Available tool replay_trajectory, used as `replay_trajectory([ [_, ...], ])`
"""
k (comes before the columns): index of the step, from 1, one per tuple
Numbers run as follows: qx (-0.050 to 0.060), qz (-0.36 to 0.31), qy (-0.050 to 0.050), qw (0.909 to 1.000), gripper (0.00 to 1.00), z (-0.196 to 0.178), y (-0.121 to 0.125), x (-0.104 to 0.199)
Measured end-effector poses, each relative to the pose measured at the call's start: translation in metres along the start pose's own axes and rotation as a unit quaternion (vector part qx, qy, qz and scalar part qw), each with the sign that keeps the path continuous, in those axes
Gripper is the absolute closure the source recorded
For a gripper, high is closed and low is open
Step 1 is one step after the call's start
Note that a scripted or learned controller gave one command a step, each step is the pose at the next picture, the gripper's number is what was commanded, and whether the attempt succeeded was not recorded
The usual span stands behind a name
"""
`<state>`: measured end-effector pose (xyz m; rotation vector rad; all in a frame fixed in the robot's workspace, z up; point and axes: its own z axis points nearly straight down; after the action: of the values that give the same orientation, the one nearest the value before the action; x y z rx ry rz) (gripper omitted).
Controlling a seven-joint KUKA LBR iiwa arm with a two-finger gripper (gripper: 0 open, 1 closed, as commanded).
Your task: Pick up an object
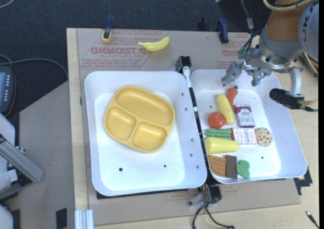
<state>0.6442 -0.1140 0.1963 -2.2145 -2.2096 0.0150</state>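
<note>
The gripper (246, 76) of a grey-and-orange KUKA arm (291, 15) hangs over the far end of the right-hand white bin (288, 142), fingers spread wide with nothing between them. No object has been picked up, and the whole of the task looks to be ahead: descent, closing and lift all remain.

Taking that bin as the landmark, its load of toy food lies along its left half. A carrot (232, 93) sits at the far end, nearest the open fingers and so the likeliest target, though which piece the program is aiming at cannot be told. Just nearer the camera lie a corn cob (225, 109) and a red tomato (216, 119), with a small red carton (245, 115) beside them toward the bin's middle. Further toward the near end come a green pod (218, 133), a yellow piece (221, 145), a round cookie (263, 136), a waffle (216, 164) and a green lump (243, 168).

To the left of the bin, its twin (96, 172) holds a yellow divided plate (138, 118). Beyond the bin's far-left corner, out on the board, lies a banana (155, 44)
</note>
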Motion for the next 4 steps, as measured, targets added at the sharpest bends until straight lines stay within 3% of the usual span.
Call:
replay_trajectory([
  [1, -0.008, -0.001, -0.001, 1.0, 0.0, -0.009, 0.003, 0.0],
  [4, -0.006, -0.001, -0.001, 1.0, 0.0, 0.113, -0.006, 0.011],
])
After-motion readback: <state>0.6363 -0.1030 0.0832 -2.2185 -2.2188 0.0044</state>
